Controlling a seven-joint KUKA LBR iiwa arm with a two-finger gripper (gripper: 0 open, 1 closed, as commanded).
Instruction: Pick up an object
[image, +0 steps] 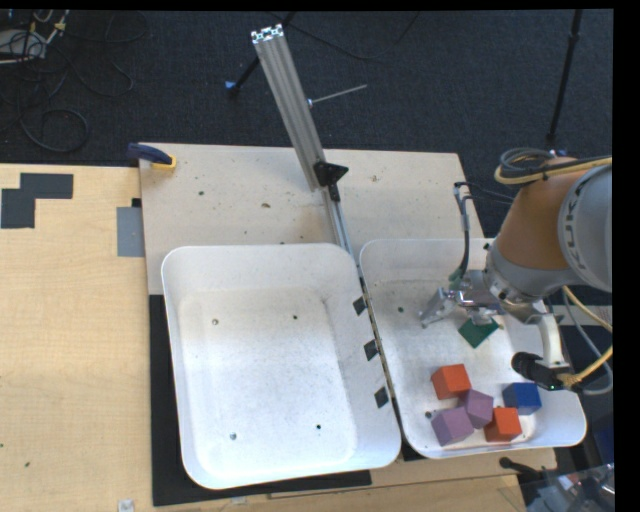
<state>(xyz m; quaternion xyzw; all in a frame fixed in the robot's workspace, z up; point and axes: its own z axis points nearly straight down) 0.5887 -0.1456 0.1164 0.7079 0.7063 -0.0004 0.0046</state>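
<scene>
My gripper (443, 304) hangs low over the upper middle of the right bin (420, 262), its metal tip pointing left. A dark green block (479, 331) lies just right of and below the tip, partly under the wrist; I cannot tell whether they touch. Toward the bin's front lie an orange-red cube (451, 380), two purple blocks (478, 405) (452, 426), a smaller orange block (504, 425) and a blue block (521, 397), all apart from the gripper.
The left bin (200, 275) sits beside the right one, with a ridge bearing black clips (370, 349) between them. A slanted aluminium bar (296, 110) rises behind the bins. The arm's grey and orange body (545, 235) covers the right bin's far right corner.
</scene>
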